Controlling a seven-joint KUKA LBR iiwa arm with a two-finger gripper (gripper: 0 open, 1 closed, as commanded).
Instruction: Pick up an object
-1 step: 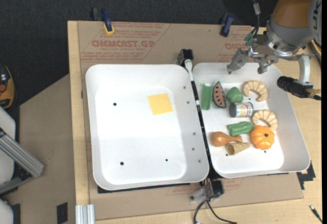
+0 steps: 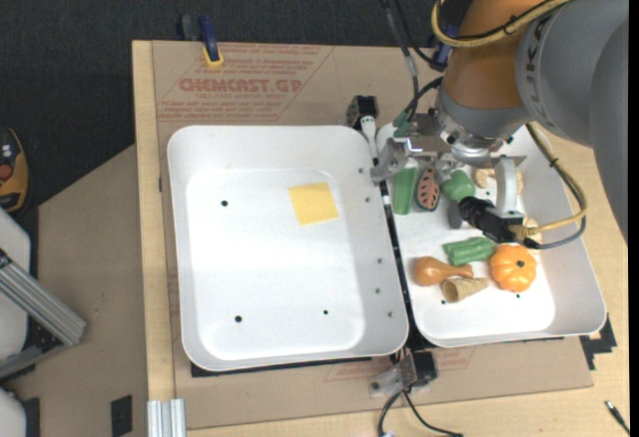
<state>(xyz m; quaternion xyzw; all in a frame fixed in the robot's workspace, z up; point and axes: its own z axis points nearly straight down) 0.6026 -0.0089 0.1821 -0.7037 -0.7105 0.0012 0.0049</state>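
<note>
Overhead, a left bin (image 2: 200,255) holds one yellow square (image 2: 314,204). In the right bin (image 2: 569,310), the gripper (image 2: 439,176) hangs low over toy foods: green pieces (image 2: 403,191), an orange pumpkin (image 2: 513,268). Whether its fingers are open cannot be told. Nothing looks lifted yet; grasping and raising seem to remain.
</note>
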